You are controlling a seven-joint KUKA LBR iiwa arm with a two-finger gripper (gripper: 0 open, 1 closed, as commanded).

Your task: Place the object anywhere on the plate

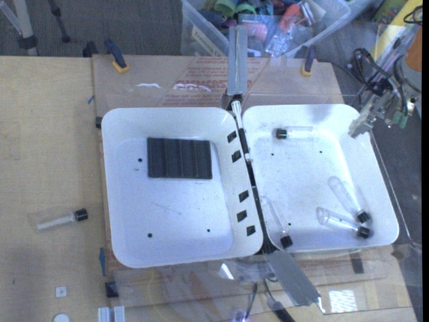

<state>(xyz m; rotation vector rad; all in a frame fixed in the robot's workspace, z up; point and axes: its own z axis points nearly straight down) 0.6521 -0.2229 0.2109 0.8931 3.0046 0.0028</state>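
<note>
Capped tubes (345,221) lie below; arm's fingers (367,121) hover at right bin's (315,237) edge.

A clear plastic tub (201,19) heaped with bright toys stands behind the two shallow white bins (120,247). On the pale wooden desk (40,146), left of the bins, lies a stray clear tube with a black cap (60,218) (well apart from them). Blue clamps (115,56) grip the board's far edge.
</note>
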